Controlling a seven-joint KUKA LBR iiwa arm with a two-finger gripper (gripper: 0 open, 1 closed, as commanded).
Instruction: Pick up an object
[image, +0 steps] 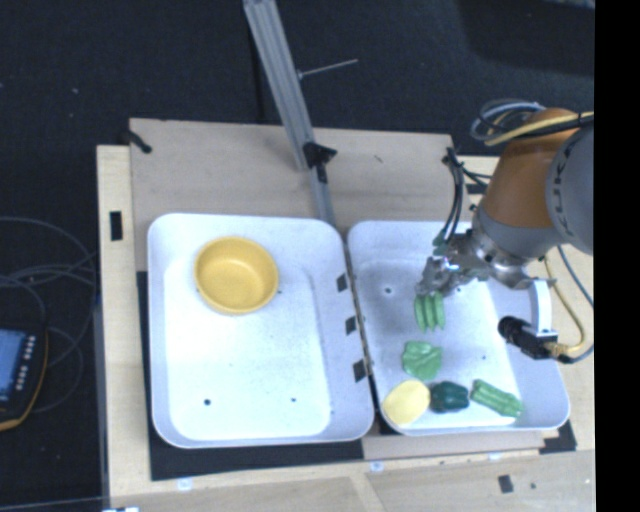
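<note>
- over the right bin (520, 400) we see the grey arm (535, 190) with its orange band reaching in from the right, its gripper (436, 290) lowered to the upper middle of that bin.
- we cannot tell from this slant how the pincer stands, apart or together.
- just below the gripper lies a light green ridged piece (430, 312), upright in the view; its top end meets the gripper's tip, though we cannot tell if it is gripped.
- lower in the same bin we see a crumpled light green object (422, 358), well clear of the gripper.
- near the bin's front edge a pale yellow round object (406, 401) sits touching a dark green object (449, 397) on its right.
- just beside those, further right, a green elongated object (496, 398) lies at a slant.
- across the divide, in the left bin (180, 400), we see a yellow bowl (236, 275) standing upright in the upper left part, well apart from everything else.
- both bins rest side by side on the pale bench (220, 170).
</note>
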